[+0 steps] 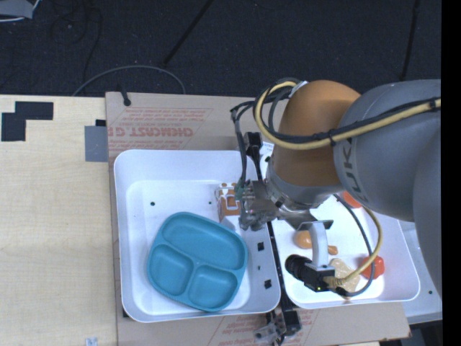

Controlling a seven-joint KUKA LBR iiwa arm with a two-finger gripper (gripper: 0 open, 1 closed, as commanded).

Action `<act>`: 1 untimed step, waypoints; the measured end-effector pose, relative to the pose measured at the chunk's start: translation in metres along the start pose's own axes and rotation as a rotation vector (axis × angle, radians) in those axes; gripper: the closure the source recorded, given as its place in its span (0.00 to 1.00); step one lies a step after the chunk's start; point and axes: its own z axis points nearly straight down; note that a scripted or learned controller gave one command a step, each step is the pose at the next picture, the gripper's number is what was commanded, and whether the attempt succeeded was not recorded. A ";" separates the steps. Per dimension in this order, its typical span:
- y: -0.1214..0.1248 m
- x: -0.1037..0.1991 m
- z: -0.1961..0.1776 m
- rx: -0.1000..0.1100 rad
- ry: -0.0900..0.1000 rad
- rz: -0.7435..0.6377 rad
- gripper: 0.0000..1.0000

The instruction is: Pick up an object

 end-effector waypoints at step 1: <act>0.000 -0.002 0.000 0.000 -0.001 0.003 0.00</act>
